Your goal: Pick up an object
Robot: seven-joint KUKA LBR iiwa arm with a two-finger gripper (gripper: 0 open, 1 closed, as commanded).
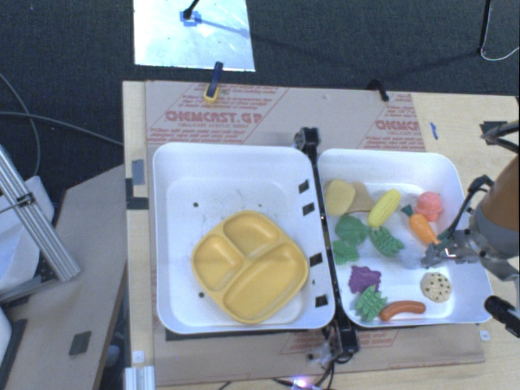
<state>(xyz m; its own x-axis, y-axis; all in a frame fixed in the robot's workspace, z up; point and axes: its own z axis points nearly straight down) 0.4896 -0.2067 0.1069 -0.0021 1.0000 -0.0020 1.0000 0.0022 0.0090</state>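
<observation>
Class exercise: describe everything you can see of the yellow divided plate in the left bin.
The yellow plate looks like moulded plastic, rounded, with three compartments parted by raised ridges: two smaller ones at the upper left, one larger at the lower right. It lies flat and upright on the floor of the left bin, toward the near right corner, turned at an angle to the walls. Nothing sits in it.
</observation>
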